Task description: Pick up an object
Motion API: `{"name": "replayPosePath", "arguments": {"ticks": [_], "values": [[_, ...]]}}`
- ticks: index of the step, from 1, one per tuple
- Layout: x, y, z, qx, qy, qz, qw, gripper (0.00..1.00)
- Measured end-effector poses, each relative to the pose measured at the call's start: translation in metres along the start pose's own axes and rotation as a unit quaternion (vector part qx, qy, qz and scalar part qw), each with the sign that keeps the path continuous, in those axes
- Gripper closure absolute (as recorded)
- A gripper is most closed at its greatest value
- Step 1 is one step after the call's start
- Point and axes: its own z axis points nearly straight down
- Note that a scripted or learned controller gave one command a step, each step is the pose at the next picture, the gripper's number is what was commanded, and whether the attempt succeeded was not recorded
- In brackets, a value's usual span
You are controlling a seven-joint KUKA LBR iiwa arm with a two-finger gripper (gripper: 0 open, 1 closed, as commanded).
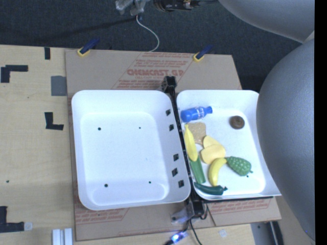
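Note:
The right bin point(253, 103) holds several toy items. A blue bottle point(195, 113) lies at its upper left, and a small brown round piece point(236, 122) sits to its right. Below the bottle are a tan slice point(198, 130), a long yellow piece point(190, 144), a yellow lump point(212, 151), a yellow banana point(215, 170), a bumpy green fruit point(239, 165) and a dark green vegetable point(199, 173). My gripper point(131, 0) hangs blurred at the top edge, high above the bench and far beyond both bins, holding nothing that I can see.
The left bin point(82, 137) sits beside the right one on a cardboard sheet point(148, 73). The thick grey arm point(291, 111) covers the right side of the view and overhangs the right bin's edge. A white cable point(149, 34) trails down from the gripper.

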Motion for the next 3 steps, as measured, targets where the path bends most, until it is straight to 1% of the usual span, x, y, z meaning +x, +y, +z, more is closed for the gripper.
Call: {"name": "replayPosePath", "arguments": {"ticks": [1,2,3], "values": [[-0.001,0.000,0.068,0.005,-0.002,0.001,1.0000,1.00],[0.000,0.000,-0.002,-0.001,0.001,0.000,1.0000,1.00],[-0.001,0.000,0.069,0.006,-0.002,0.001,1.0000,1.00]]}}
